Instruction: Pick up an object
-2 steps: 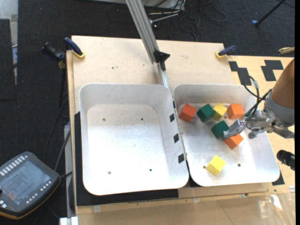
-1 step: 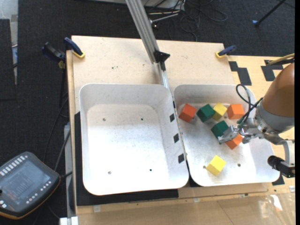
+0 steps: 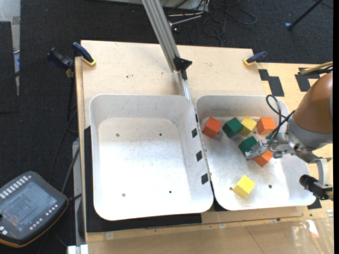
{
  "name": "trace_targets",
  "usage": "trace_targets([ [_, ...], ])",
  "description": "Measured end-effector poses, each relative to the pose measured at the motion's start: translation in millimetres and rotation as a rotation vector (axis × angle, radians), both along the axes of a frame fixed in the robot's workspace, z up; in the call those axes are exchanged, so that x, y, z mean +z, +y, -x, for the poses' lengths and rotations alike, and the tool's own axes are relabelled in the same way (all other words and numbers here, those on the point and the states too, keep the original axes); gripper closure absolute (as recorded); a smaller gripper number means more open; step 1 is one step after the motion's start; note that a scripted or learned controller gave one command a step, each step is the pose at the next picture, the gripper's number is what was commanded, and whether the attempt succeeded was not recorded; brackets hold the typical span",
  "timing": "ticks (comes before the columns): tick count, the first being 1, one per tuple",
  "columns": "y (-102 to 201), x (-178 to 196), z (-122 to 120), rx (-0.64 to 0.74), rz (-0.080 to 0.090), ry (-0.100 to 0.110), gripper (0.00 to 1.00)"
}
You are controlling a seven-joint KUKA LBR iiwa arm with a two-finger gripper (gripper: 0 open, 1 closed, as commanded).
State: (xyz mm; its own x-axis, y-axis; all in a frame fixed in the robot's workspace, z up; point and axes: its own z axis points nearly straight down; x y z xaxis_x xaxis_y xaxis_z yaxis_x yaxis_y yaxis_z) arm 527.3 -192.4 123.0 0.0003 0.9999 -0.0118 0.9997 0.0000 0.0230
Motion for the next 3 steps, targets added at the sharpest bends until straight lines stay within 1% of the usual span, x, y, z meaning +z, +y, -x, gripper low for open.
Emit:
trace_targets([
  [1,0,8,0,0.000,-0.001,0.000,1.00],
  [2,4,52,-1,0.003,-0.010,0.018,1.00],
  [3,4,82,-3,0.003,-0.009,0.018,1.00],
])
